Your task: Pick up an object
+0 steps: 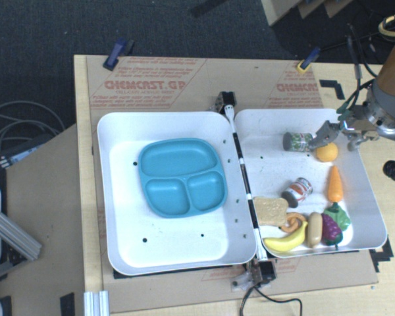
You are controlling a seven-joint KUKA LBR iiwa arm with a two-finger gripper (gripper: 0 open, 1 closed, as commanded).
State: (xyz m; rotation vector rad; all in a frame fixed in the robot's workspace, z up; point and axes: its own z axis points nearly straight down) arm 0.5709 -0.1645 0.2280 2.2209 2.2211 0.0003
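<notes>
"CHEMCAST GP" on bench sheet (145,83)

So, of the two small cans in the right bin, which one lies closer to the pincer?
The greenish can at the bin's far side, lying just left of the pincer. The red-and-white can sits lower, beside the bread slice.

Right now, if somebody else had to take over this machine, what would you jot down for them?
Gripper: low over the right bin, by the orange fruit and the grey can; holds nothing visible.
Rest of the toy food: carrot, small can, bread, banana, grapes.
Left bin: blue plate.
Done: nothing lifted.
Left: pick up one object.
</notes>
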